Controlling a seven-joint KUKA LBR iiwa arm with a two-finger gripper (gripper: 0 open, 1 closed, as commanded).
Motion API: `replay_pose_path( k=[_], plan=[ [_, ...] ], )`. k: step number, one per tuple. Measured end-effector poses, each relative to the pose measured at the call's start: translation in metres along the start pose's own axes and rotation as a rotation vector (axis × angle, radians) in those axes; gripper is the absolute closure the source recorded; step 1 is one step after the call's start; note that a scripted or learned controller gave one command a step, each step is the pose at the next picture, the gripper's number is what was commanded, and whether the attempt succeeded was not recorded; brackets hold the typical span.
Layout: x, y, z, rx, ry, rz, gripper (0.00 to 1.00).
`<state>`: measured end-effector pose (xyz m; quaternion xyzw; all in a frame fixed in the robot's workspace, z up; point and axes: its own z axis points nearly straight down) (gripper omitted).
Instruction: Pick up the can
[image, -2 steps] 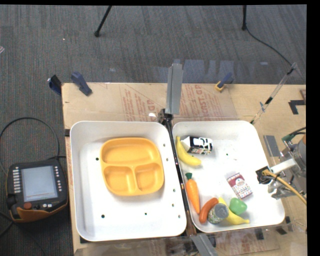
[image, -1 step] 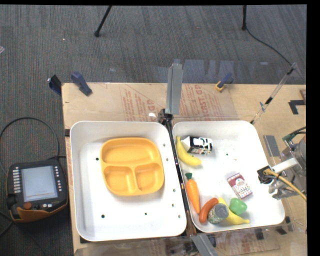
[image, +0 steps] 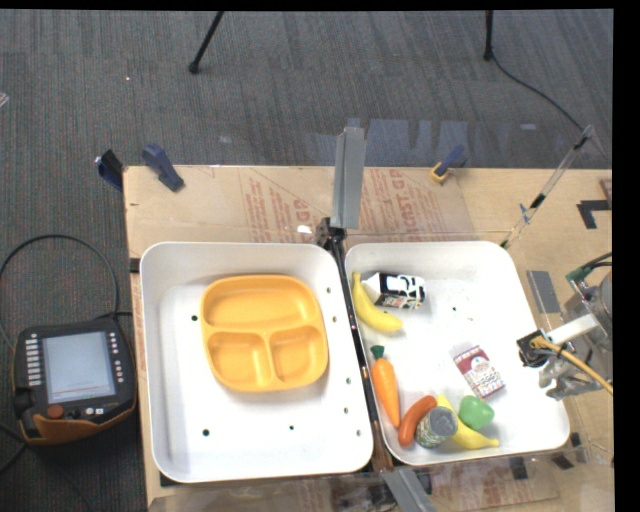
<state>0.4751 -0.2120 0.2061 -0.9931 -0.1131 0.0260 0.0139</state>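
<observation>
On a plywood bench (image: 420, 200) over grey carpet (image: 300, 90), two white bins (image: 170, 280); gripper (image: 560, 375) state unclear.

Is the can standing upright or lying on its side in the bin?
Upright, it seems: the can shows its round top to the camera, in the right bin, between the sausage and the green pepper.

Left bin (image: 165, 400): plate (image: 265, 331) inside.
Right bin (image: 500, 262): can (image: 436, 427) at near edge, between carrot (image: 386, 385) and pepper (image: 476, 411).
</observation>
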Motion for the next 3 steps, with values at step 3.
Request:
replay_pose_path(
  k=[3],
  plan=[
    [0.032, -0.031, -0.154, -0.032, 0.039, -0.039, 1.00]
  ],
)
